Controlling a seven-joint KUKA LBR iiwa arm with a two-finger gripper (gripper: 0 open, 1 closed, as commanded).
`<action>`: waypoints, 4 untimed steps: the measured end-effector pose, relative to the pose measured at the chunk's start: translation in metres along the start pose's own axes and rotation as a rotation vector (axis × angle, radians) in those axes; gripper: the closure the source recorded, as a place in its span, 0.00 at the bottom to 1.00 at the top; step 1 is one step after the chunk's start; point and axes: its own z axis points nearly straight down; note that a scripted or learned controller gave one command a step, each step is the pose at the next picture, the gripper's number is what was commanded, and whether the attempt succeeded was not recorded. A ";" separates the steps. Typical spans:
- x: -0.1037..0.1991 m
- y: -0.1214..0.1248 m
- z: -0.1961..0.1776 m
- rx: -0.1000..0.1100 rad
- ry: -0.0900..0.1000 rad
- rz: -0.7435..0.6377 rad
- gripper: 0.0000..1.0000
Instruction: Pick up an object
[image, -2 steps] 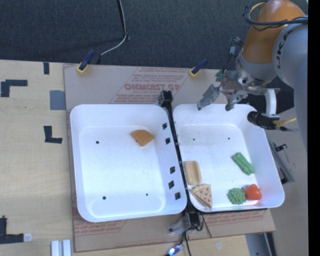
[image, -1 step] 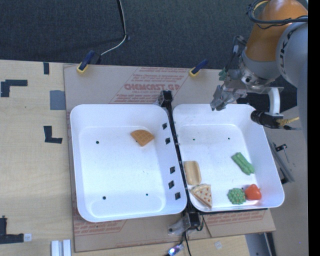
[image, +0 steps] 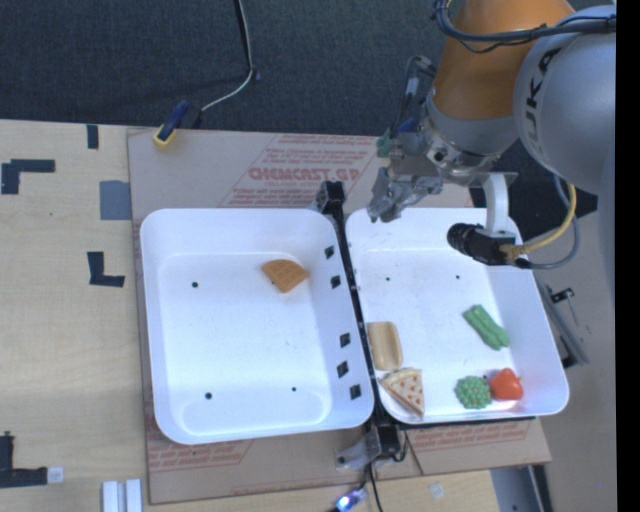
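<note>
In the left bin (image: 170, 260) a lone orange wafer (image: 285, 274) is seen, while the bread slice (image: 384, 345) and sandwich wedge (image: 405, 390) are pressed against the divider side of the right bin (image: 535, 300). The claw (image: 385, 208) is poised over that bin's far corner with nothing between its tips; whether it is spread cannot be told. A descent there could be wasted on bare plastic, and the pieces beside the wall could be missed or jammed.

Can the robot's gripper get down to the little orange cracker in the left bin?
Probably yes. The orange cracker lies alone on the left bin's floor with nothing over it, and the gripper hangs just past the divider.
</note>
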 end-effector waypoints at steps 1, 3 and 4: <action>0.106 -0.024 -0.031 0.002 -0.001 -0.002 1.00; 0.152 -0.091 0.121 0.007 -0.006 0.011 0.00; 0.229 -0.039 0.205 0.009 -0.006 0.005 0.00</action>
